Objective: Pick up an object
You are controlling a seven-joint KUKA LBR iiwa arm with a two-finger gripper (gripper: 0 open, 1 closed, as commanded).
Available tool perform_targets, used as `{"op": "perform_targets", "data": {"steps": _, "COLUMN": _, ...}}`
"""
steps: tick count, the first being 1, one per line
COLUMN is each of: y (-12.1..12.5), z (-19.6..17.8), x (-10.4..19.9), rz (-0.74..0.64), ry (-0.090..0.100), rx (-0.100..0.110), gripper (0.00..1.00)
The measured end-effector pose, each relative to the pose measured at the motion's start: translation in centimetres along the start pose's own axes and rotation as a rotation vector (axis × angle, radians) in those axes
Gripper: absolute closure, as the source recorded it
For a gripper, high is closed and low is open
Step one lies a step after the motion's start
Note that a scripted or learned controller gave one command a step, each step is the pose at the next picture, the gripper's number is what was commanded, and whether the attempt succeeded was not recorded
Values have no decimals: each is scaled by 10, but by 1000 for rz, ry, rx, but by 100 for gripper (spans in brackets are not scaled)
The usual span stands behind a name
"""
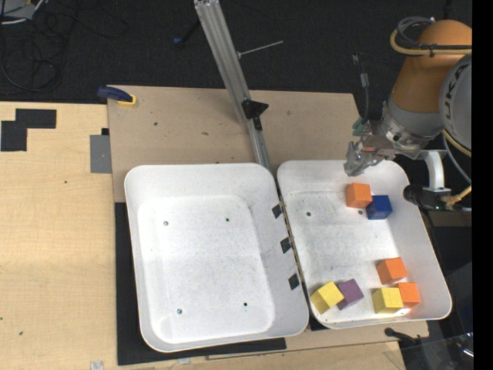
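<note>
So the closest candidate is the orange cube sitting near the top of the right bin, with a blue cube touching it on its lower-right side. Looks like a small foam or painted wood block: light, stiff, flat faces, nothing fragile about it. Should grip fine as long as the jaws land on two opposite free faces. The blue neighbour blocks one side, so squeezing across the other pair of faces seems the safer bet, otherwise a finger probably lands on blue.

The gripper hangs just above and slightly behind the orange cube, over the bin's far rim, pointing down with the wrist and the orange band on the arm leaning in from the right. Honestly can't tell whether the jaws are spread or pressed together, it's too small and dark there. Nothing appears to be between them.

More cubes sit at the near edge: yellow cube, purple cube, another yellow and two orange ones. The left bin is beside it.
</note>
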State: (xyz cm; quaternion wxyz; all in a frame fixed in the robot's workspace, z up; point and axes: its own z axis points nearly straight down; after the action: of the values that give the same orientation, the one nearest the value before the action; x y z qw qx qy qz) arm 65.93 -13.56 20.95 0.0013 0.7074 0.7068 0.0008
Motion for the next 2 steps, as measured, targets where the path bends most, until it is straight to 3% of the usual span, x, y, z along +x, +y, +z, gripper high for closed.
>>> {"op": "perform_targets", "data": {"steps": 1, "y": 6, "z": -45, "x": -4, "rz": -2, "ry": -1, "rx": -1, "gripper": 100}}
{"op": "perform_targets", "data": {"steps": 2, "y": -3, "z": -46, "x": 54, "rz": -5, "ry": 3, "rx": 6, "gripper": 100}}
